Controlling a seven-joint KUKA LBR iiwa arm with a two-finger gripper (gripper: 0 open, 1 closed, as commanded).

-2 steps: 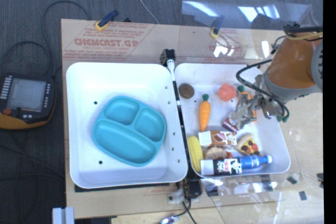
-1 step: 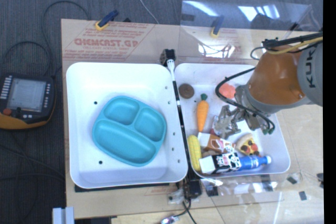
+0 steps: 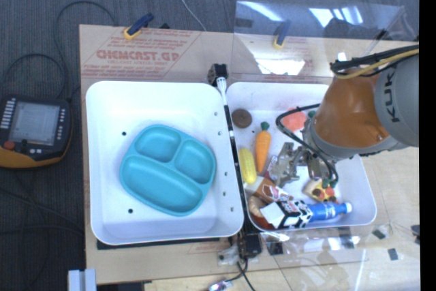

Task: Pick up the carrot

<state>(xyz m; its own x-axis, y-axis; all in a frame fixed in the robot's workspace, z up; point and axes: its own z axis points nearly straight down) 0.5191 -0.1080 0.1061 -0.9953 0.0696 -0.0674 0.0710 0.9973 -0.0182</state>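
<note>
Bright even overhead light; glare on clear panel point(image 3: 306, 17) (top right); soft shadows, slight overall blur.

arm point(image 3: 381, 112) cut by right edge, hiding pink item point(image 3: 294, 120)

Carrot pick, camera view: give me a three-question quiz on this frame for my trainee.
1. True or false: the carrot lies in the right bin.
2. What lies left of the carrot? A) corn cob B) blue bottle C) teal tray
3. Fill in: the claw sits to the carrot's ____.

Key: 1 true; 2 A; 3 right.
</note>
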